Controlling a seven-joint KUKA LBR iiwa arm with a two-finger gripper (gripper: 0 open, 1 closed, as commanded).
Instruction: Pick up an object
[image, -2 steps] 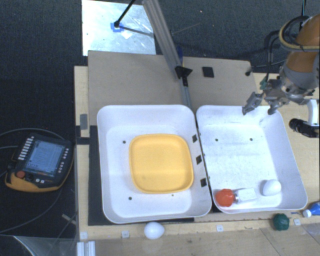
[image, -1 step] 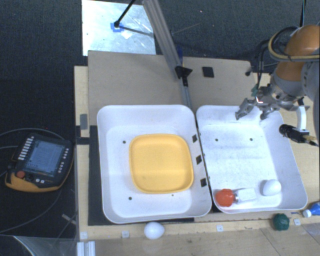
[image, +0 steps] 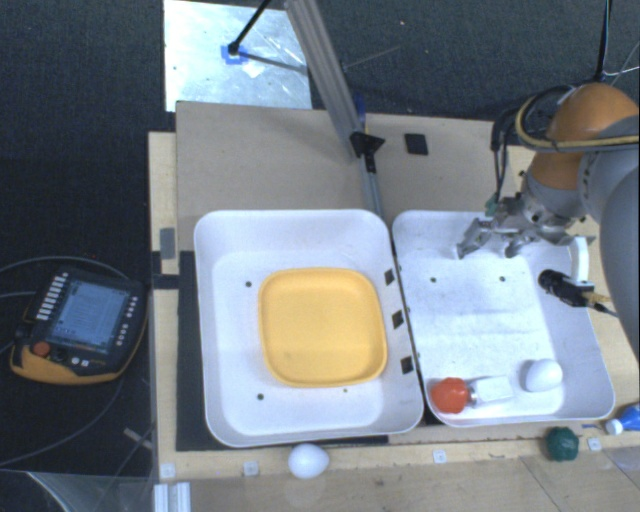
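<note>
The two bins, the left bin (image: 225, 300) and the right bin (image: 500, 300), look like smooth white plastic with a faint sheen. The square yellow plate (image: 323, 326) in the left bin looks like matt plastic, evenly coloured. The bench top (image: 270, 150) under them looks like plain brown board, flat and dull. A white egg-shaped thing (image: 543, 376) in the right bin looks smooth and slightly glossy, as does another white egg (image: 308, 461) at the bench's front edge. The red ball (image: 450, 395) looks glossy. The arm (image: 590, 150) has a smooth grey shell with a shiny orange band, and the gripper (image: 497, 243) looks like bare grey metal.
</note>
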